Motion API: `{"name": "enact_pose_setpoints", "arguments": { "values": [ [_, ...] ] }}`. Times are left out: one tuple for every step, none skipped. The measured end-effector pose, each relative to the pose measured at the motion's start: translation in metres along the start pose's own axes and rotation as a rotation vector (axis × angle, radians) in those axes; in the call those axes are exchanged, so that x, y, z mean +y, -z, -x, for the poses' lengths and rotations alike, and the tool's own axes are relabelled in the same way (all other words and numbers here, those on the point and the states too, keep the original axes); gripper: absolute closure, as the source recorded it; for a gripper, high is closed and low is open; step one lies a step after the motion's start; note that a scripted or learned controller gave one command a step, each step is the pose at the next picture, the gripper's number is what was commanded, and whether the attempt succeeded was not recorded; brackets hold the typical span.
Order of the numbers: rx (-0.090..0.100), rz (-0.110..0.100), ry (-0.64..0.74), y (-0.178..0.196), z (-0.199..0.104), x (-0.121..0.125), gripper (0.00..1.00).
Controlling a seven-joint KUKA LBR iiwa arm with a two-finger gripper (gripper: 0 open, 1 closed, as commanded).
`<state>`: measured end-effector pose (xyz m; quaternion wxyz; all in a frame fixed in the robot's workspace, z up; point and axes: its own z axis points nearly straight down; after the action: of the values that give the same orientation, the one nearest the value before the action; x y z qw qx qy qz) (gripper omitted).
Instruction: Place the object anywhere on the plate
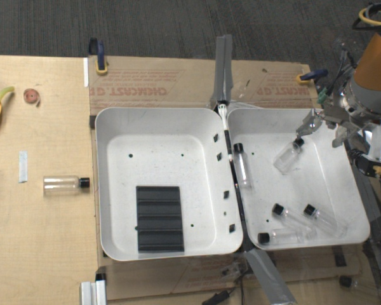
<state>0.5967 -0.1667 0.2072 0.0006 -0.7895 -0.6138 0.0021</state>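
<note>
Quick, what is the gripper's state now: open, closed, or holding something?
Gripper: cannot be told; it hangs over the right bin, just above a clear vial.

Left bin [114, 170]: black ridged plate [159, 219] near the front wall, open floor behind and beside it. Right bin [343, 189]: clear vials [298, 224] clutter the front, one vial [241, 167] lies along the divider wall [232, 170], middle floor open.
</note>
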Motion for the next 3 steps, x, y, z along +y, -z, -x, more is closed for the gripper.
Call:
{"name": "enact_pose_setpoints", "arguments": {
  "values": [
    [0.001, 0.002, -0.056, 0.001, 0.018, 0.069, 0.00],
    [0.000, 0.004, 0.155, 0.105, 0.031, 0.072, 0.00],
    [0.000, 0.002, 0.227, 0.234, 0.040, 0.020, 0.00]
  ]
}}
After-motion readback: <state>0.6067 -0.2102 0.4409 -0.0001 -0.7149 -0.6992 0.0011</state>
